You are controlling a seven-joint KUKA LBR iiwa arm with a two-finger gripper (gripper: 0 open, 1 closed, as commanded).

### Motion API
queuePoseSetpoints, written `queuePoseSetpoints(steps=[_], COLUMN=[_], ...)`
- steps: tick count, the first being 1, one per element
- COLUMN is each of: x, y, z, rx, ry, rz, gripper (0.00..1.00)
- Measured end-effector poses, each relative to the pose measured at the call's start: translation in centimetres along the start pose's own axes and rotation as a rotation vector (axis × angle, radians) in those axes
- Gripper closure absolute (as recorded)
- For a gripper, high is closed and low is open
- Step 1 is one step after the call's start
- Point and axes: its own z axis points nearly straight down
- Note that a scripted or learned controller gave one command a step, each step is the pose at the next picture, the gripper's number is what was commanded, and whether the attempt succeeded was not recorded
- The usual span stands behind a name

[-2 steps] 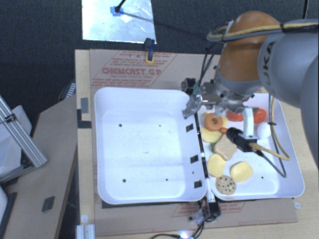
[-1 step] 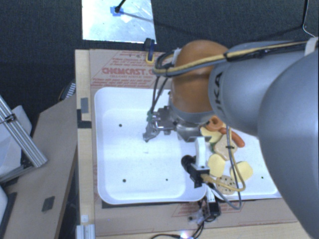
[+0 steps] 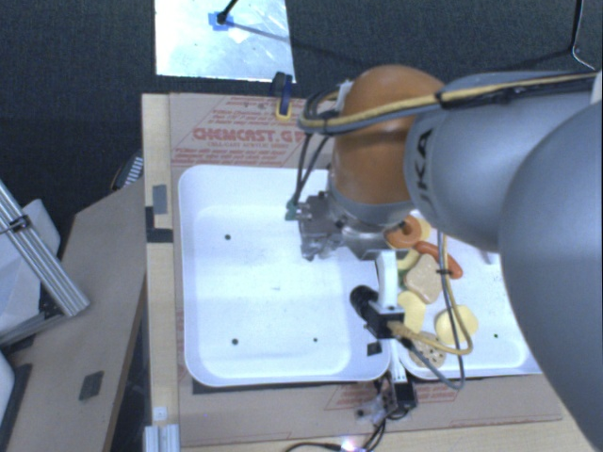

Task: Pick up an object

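Several small toy foods lie in the right bin: an orange ring, an orange stick, a tan slice, two pale yellow pieces and a tan biscuit with holes. My gripper hangs under the orange wrist band, over the right side of the left bin, just left of the pile. The wrist covers its fingertips from above. I see nothing held in it.
The big grey arm covers most of the right bin and the far right of the view. A cardboard sheet lies under both bins. A shiny plate lies at the back, and a metal frame stands at the left.
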Motion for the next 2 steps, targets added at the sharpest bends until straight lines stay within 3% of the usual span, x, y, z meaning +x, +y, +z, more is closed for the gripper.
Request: queuePoseSetpoints(steps=[1,2], x=[9.6,8.8], y=[6.2,14.2], z=[-1.1,-1.2], rx=[-0.005,-0.005], ry=[0.004,-0.001], rz=[-0.008,0.000], gripper=[1.00,1.00])
